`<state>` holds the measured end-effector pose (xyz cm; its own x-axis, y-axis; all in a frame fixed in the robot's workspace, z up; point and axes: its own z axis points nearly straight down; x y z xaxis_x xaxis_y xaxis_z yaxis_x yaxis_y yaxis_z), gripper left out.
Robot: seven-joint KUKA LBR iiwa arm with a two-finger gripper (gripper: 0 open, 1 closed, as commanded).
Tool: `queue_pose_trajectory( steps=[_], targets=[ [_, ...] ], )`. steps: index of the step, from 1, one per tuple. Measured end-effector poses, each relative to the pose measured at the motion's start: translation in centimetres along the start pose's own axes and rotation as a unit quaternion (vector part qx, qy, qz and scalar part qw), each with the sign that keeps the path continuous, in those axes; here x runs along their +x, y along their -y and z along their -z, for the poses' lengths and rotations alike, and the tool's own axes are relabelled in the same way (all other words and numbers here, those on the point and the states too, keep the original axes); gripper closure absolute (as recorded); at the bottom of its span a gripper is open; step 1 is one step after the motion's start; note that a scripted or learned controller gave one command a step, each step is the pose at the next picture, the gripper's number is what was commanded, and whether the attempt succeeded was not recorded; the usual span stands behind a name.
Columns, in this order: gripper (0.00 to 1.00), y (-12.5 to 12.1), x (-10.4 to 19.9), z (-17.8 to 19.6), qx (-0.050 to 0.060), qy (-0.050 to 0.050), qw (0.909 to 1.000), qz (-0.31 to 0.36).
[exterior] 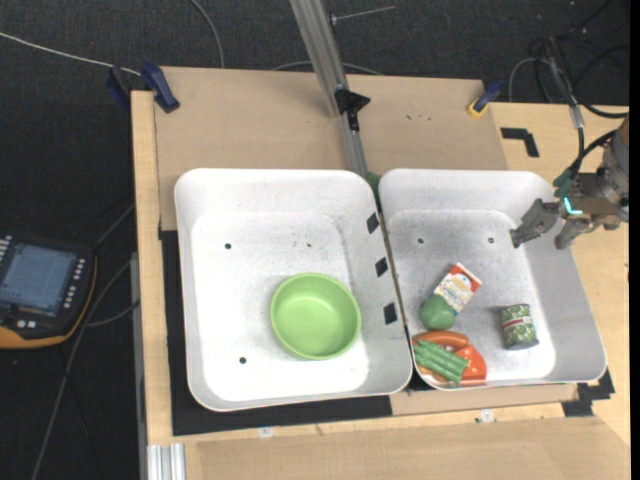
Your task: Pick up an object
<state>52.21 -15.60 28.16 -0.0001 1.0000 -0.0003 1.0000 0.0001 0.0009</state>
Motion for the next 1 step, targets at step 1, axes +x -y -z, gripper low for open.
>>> queue_pose_trajectory(
  steps=[1],
  targets=[
    [0.0, 0.0, 0.0, -0.01, 0.0, 0.0, 1.0, 0.0]
  ],
)
